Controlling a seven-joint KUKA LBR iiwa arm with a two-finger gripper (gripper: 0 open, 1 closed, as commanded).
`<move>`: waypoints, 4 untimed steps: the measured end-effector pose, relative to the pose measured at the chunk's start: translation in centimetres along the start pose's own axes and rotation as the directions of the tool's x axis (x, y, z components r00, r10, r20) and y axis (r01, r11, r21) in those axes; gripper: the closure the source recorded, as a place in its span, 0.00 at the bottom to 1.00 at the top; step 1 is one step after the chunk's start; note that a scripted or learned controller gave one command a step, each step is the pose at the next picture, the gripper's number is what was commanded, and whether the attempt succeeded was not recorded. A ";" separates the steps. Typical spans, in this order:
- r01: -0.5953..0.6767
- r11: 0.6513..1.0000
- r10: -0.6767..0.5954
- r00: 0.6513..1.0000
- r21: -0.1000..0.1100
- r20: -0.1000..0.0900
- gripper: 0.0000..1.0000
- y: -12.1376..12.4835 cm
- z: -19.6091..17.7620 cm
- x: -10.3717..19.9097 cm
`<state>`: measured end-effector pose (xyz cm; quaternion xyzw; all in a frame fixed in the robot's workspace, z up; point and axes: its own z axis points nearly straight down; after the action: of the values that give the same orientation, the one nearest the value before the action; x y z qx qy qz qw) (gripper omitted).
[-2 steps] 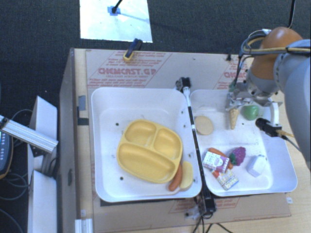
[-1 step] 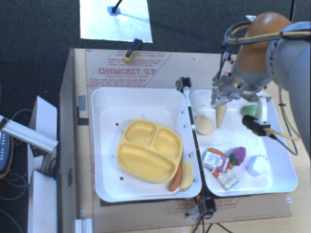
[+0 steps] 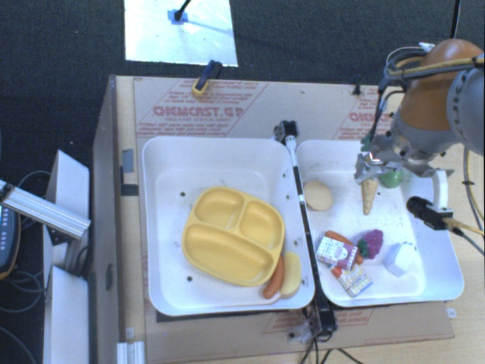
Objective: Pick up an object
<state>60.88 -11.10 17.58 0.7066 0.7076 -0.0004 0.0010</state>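
**Camera view: gripper lifting a cone in the right bin**

Fingers of the gripper (image 3: 369,174) are closing on the ice-cream cone (image 3: 368,196) near the right bin's (image 3: 447,279) far edge. Rising straight and slowly is looking wisest.

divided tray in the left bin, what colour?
Yellow. The divided tray shows plainly in the camera view, lying in the left bin.

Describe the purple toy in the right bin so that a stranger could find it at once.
Look in the right bin, in the group of toys near its front edge. The bunch of purple grapes lies just right of the red and white carton and left of the white cup; nothing else there is purple and knobbly.
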 end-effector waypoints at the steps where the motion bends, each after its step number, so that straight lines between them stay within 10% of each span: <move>1: 0.003 1.000 -0.003 1.000 -0.002 -0.002 1.00 -1.1 -4.7 4.8; 2: 0.002 1.000 -0.002 1.000 -0.002 -0.002 0.00 -1.1 -4.7 4.7; 4: 0.000 1.000 0.000 1.000 0.000 -0.002 0.00 -6.3 9.2 2.3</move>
<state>54.55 -8.78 8.42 0.7067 0.7075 0.0004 0.0004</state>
